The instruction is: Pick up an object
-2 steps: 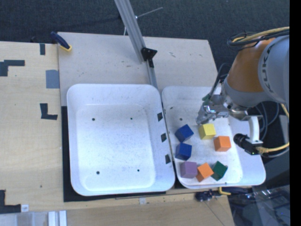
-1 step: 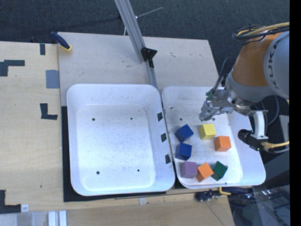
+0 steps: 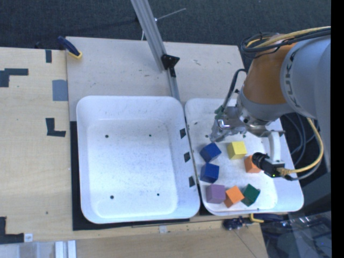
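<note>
Two white bins sit side by side; the left bin [image 3: 131, 157] is the larger in view, the right bin [image 3: 287, 195] holds the blocks. Over it the gripper [image 3: 226, 127] hangs just above a blue block [image 3: 210, 151]; whether it is spread or pressed together, I cannot tell. Nearby lie a yellow block [image 3: 236, 149], another blue block [image 3: 210, 172] and a purple block [image 3: 216, 193]

Probably a robotics lab: a plywood worktop [image 3: 123, 69] with two white bins [image 3: 86, 144], taped markers [image 3: 54, 127], an aluminium camera pole [image 3: 150, 26].
</note>
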### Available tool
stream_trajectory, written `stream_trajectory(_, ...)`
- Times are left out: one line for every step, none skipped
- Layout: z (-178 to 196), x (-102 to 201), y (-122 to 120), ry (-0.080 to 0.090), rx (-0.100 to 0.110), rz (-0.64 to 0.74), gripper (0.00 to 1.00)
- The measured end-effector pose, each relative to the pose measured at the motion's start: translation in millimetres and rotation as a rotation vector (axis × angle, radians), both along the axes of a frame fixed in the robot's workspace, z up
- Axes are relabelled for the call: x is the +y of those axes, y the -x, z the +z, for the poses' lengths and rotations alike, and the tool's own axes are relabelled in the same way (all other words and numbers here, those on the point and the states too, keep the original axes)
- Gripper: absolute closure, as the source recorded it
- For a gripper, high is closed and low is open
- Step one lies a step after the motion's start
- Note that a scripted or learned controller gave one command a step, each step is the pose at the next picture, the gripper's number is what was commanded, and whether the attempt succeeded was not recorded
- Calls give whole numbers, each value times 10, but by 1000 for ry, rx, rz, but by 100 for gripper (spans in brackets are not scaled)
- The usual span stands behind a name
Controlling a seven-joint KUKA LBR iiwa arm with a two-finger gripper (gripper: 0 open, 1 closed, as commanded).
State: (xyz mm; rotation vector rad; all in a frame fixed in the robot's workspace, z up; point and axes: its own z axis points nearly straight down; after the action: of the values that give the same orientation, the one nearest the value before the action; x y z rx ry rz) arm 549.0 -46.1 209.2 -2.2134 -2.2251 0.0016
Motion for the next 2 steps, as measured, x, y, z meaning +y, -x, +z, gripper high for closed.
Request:
stream_trajectory(70,491,12,0,-2,2,100)
stream_trajectory(29,952,98,0,0,1,100)
